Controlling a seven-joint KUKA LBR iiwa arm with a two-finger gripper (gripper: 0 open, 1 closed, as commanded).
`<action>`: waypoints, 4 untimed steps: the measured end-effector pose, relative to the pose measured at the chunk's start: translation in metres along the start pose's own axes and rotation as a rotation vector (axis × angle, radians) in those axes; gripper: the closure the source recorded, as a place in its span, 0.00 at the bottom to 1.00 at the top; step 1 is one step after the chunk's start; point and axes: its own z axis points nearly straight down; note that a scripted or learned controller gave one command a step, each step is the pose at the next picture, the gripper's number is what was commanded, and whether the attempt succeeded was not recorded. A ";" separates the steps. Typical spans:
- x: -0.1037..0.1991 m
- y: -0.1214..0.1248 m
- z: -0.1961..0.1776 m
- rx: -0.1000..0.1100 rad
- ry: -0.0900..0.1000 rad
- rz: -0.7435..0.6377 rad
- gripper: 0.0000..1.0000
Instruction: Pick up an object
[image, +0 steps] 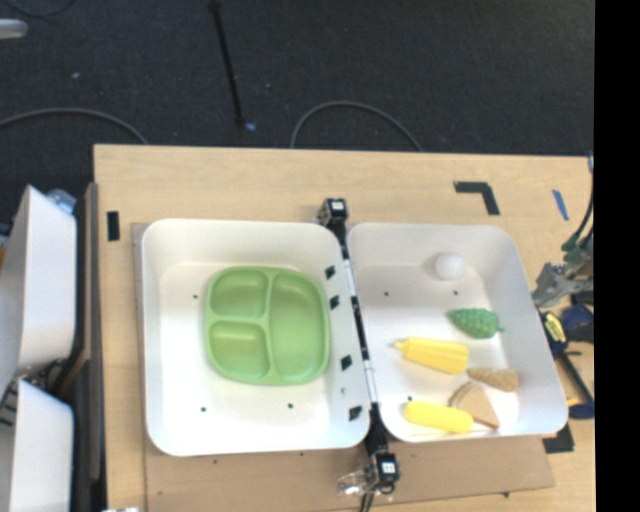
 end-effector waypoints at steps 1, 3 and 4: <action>0.053 0.024 0.010 0.003 0.001 0.000 1.00; 0.152 0.049 0.018 0.004 0.002 -0.001 1.00; 0.205 0.062 0.020 0.003 0.001 -0.001 1.00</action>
